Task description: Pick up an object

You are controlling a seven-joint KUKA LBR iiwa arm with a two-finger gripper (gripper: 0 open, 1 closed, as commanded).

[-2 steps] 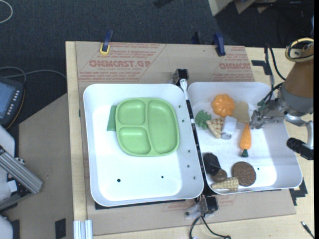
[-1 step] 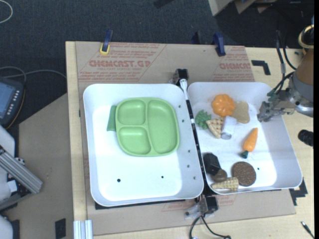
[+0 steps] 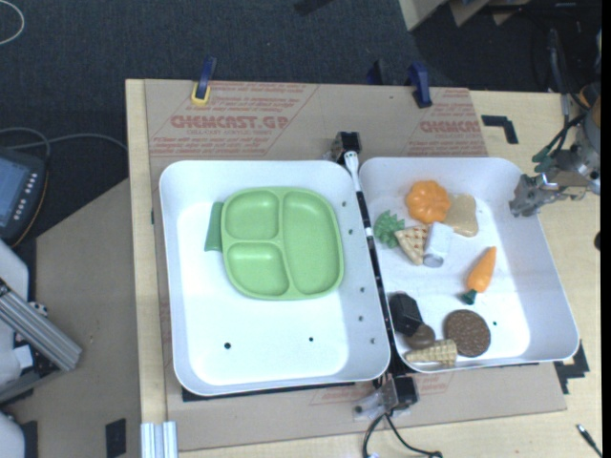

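The right bin (image 3: 544,284) holds several toy foods. An orange pumpkin (image 3: 427,200) and a beige piece (image 3: 463,216) lie near its back. A green broccoli (image 3: 388,227), a tan wedge (image 3: 412,243) and a small grey cylinder (image 3: 436,251) cluster at its left. A carrot (image 3: 482,270) lies mid-bin. A black object (image 3: 405,310), a brown round cookie (image 3: 468,332) and a corn cob (image 3: 431,353) sit at the front. My gripper (image 3: 528,198) hangs at the bin's back right rim, apart from all of them, with nothing seen in it.
The left bin (image 3: 191,332) holds a green divided plate (image 3: 282,241). A black divider strip (image 3: 365,246) runs between the bins. Blue and yellow clamps (image 3: 202,84) sit at the board's far edge. Cables and a device lie on the floor to the left.
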